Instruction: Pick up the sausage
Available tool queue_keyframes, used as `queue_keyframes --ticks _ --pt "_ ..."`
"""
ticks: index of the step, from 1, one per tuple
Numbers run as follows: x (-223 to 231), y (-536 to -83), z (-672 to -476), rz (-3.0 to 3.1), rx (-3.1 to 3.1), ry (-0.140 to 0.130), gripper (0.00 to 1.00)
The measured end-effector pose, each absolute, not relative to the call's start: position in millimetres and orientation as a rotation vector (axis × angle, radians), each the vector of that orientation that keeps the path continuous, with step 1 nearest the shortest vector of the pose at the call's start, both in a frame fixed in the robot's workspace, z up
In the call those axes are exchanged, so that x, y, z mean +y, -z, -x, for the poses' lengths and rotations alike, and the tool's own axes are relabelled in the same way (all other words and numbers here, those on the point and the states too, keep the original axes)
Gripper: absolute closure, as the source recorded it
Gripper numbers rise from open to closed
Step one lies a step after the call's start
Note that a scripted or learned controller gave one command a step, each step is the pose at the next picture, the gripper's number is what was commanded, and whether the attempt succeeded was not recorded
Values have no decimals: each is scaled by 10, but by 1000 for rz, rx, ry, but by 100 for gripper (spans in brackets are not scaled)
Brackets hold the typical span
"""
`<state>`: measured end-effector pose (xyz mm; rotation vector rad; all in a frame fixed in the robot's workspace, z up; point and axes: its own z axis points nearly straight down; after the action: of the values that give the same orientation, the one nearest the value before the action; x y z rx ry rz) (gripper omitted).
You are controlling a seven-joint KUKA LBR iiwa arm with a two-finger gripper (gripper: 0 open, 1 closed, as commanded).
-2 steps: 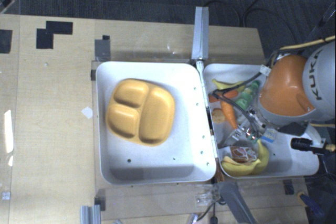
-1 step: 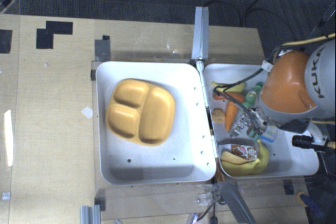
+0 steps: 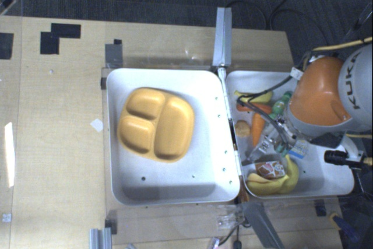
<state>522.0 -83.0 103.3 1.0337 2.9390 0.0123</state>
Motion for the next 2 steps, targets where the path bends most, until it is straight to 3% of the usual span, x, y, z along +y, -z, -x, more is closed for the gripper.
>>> queue_keyframes --ticks 1,2 --pt "-905 -1245 -5110 -1125 2922 -4 0" --pt "-867 -899 -5265 -1011 2963 -4 0"
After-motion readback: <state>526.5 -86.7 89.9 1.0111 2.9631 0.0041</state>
